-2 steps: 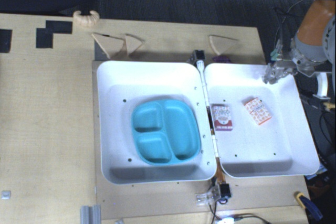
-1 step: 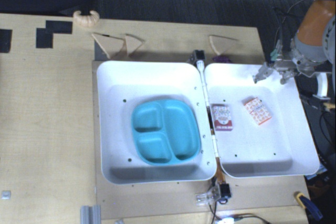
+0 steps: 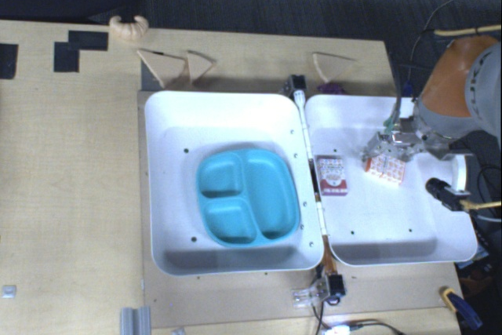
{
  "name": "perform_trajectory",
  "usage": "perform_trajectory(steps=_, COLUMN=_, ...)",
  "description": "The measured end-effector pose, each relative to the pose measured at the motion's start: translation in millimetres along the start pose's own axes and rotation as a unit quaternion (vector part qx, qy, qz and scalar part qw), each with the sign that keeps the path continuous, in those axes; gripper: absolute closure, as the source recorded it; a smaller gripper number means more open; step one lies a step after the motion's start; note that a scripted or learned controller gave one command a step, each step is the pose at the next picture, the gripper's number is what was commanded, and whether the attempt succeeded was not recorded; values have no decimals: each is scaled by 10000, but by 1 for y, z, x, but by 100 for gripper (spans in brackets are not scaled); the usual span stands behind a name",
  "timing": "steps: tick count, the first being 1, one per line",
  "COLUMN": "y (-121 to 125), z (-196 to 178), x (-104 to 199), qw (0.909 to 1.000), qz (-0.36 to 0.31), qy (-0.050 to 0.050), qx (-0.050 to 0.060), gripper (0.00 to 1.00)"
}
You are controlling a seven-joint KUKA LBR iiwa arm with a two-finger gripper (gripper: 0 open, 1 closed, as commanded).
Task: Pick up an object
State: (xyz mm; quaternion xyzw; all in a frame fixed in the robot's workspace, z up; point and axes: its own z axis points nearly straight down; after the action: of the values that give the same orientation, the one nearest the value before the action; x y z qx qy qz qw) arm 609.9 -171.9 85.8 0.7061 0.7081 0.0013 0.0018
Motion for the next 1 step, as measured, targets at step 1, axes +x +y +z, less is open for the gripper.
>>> perform_trajectory(steps=1, y=2, z=-13, x=0, qw=10000, qz=-10, qy=-12, qx=-37, gripper=100)
